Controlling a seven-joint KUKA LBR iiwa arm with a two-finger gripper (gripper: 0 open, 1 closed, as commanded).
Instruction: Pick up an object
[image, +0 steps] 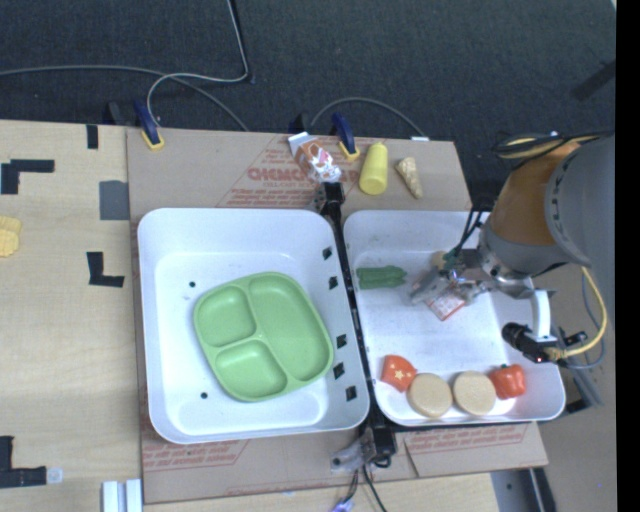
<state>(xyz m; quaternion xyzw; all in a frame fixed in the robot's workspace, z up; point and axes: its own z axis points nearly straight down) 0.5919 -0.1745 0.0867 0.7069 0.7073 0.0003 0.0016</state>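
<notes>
Pincer (440, 288) down in right bin (420, 225), on small red-white packet (447, 303); finger state can't tell.
Green block (381, 277) just left of pincer; tomato (398, 372), two round cookies (452, 393), red pepper (509, 380) nearer front rim. Green tray (262, 334) in left bin (160, 240), desk (60, 300) beyond.

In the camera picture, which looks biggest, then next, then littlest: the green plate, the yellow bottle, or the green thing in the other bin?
1. Green plate, biggest by far.
2 and 3. Yellow bottle and green thing look too alike to rank.
</notes>
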